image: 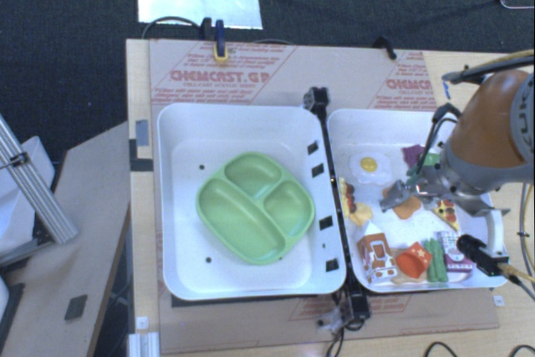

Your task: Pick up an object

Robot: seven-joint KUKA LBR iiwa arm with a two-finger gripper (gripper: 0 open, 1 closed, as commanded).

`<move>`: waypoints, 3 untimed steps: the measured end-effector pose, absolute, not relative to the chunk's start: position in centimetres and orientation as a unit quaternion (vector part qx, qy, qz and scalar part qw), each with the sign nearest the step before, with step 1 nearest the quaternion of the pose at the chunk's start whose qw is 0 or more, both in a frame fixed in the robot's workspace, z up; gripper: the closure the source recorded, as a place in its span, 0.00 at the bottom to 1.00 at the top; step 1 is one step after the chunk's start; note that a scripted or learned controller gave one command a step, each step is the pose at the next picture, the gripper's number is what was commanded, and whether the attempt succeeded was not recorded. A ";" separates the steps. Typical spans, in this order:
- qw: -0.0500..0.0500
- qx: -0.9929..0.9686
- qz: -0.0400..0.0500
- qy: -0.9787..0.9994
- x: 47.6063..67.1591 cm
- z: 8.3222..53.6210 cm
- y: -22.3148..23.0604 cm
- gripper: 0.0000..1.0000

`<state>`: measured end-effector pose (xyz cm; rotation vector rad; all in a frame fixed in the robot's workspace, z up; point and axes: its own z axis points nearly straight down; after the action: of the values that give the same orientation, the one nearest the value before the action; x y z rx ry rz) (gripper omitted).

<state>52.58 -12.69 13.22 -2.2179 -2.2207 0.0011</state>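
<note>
My gripper [399, 196] hangs low over the middle of the right bin [380, 118], with the grey and orange arm coming in from the right. Right under and beside it lies an orange toy piece [408, 211]. A fried egg [367, 165] lies to its upper left and a purple piece [413, 154] just above it. A pizza slice [448, 214] lies to its right. I see nothing held in the gripper.
Along the right bin's front lie a brown and white carton [376, 257], a red-orange pepper [413, 262], a green vegetable [437, 258] and a purple packet [459, 260]. A yellow piece [359, 215] rests by the divider. The left bin [180, 180] holds a green divided plate [255, 207].
</note>
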 end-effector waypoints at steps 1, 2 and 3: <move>0.001 -0.707 0.001 -0.708 52.6 8.2 -12.7 0.00; -0.001 -0.707 -0.001 -0.707 52.7 9.5 -12.7 1.00; -0.002 -0.707 -0.001 -0.707 52.5 15.4 -13.5 1.00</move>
<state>52.52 -13.50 15.44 -2.2248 -2.2242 -0.0037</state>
